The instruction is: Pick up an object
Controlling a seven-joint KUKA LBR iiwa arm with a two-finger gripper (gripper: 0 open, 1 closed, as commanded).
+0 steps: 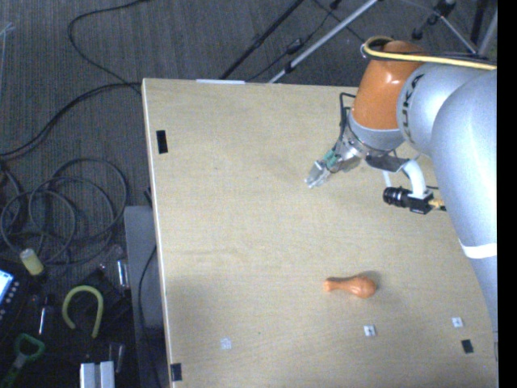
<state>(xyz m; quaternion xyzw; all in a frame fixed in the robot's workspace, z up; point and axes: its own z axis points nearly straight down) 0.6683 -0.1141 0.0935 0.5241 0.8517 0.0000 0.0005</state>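
- One arm [452, 136], grey with an orange band, reaching in from the right over the upper right part of the bench [242, 217].
- One end effector [317, 175], small and pale, pointing down and to the left, poised over bare bench surface. Nothing visible between its tips; whether it is spread or clenched — cannot tell, too small and blurred.
- One small black fitting [406, 200] sticking out beside the wrist, with a white loop above it.
- One object on the bench: an orange pear-shaped toy [353, 286], lying on its side, narrow end to the left, fat end to the right. It sits in the lower right part of the bench, well apart from the end effector and below it in the view.
- Bench top is a tan board; I count two black markers near its left edge, one upper [161, 141] and one at the lower corner, plus one black marker at the lower right.
- Three small pale squares [369, 330] along the lower part of the board.
- Floor to the left — dark carpet with looped black cables [65, 208], one green hook-shaped item [83, 307].
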